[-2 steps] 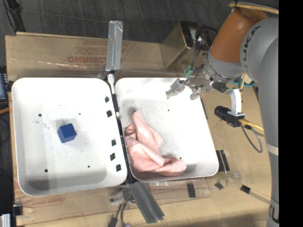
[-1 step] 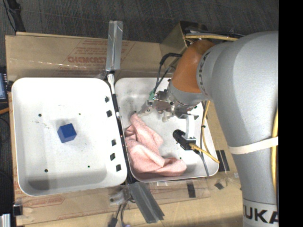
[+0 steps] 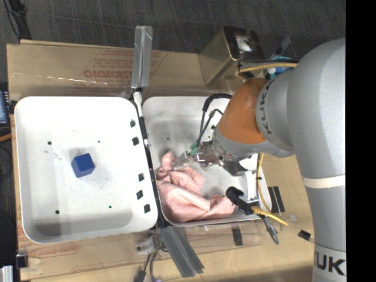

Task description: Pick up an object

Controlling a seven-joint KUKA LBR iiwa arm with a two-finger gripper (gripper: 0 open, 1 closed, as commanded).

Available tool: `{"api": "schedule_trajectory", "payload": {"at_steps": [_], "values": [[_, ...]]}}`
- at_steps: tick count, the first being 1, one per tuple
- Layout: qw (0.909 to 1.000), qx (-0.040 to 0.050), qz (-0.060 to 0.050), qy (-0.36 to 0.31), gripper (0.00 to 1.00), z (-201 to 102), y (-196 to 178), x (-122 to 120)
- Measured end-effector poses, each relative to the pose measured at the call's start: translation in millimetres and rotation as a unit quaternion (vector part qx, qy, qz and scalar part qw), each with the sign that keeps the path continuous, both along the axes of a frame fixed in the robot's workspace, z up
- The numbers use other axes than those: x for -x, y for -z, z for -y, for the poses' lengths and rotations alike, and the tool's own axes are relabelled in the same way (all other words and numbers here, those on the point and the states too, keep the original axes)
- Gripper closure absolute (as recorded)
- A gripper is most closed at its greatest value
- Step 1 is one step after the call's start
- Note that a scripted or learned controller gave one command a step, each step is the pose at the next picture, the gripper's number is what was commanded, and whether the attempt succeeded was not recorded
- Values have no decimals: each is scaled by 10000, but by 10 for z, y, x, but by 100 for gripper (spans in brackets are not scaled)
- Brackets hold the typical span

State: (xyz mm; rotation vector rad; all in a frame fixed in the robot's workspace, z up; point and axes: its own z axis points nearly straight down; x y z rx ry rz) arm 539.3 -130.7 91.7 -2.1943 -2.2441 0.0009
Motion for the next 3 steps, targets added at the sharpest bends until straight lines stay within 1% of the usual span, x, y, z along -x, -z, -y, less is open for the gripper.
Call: {"api": "schedule_trajectory", "payload": {"at_steps": [1, 2, 3], "values": [[9989, 3, 3, -460, 0, -394, -2, -395], [9995, 4, 6, -318, 0, -35, -4, 76], [9994, 2, 9, -350, 100, -44, -110, 64]]}}
